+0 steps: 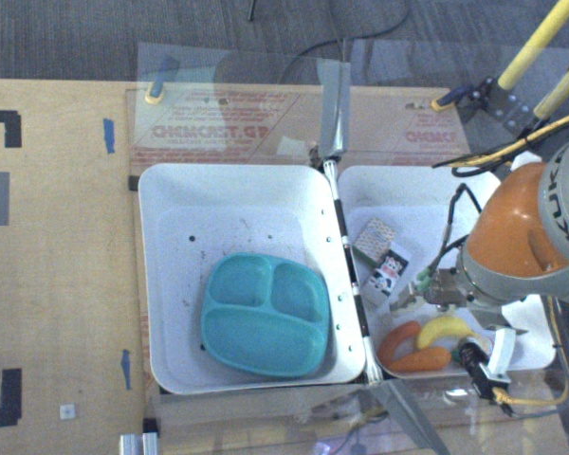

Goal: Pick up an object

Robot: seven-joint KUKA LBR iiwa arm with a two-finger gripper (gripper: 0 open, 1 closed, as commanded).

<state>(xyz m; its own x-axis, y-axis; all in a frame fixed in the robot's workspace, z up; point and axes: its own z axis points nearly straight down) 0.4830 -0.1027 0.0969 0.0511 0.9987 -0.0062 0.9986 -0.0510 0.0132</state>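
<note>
The right bin point(398, 197) holds a small patterned packet point(375, 238), a black-and-white box point(389, 273), a yellow banana point(448, 329) and two orange-red toy pieces point(412, 349) near its front wall. My gripper point(434, 290) hangs low over this bin, under the orange wrist band point(517, 230). It sits just above the banana and right of the black-and-white box. Nothing shows between its fingers.
In the left bin point(171, 207) lies a teal divided plate point(266, 314). A metal divider point(334, 112) runs between the bins. Black cables point(455, 216) hang beside the wrist. Yellow poles point(545, 31) stand at the back right.
</note>
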